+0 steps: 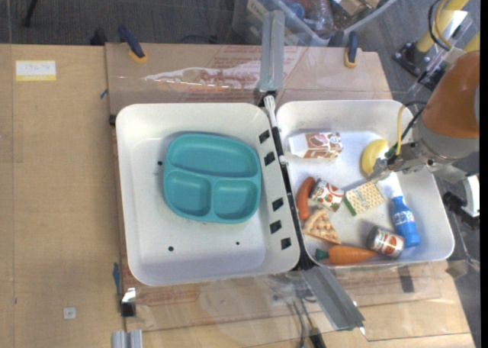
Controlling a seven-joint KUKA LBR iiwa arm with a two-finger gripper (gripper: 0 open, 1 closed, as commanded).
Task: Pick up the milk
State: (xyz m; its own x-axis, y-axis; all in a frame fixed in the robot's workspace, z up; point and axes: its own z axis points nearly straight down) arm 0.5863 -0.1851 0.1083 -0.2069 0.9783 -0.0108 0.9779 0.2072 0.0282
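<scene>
Left of the claw (390,162), whose grip state cannot be judged, lies the milk carton (322,145) on its side: probably light, crushable cardboard, best pinched across its narrow sides.

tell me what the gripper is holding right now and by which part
It cannot be told. The gripper sits low in the right bin beside the banana, with nothing visibly between its fingers.

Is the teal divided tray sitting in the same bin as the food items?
No, the teal tray lies in the left bin, while the food items lie in the right bin.
</scene>
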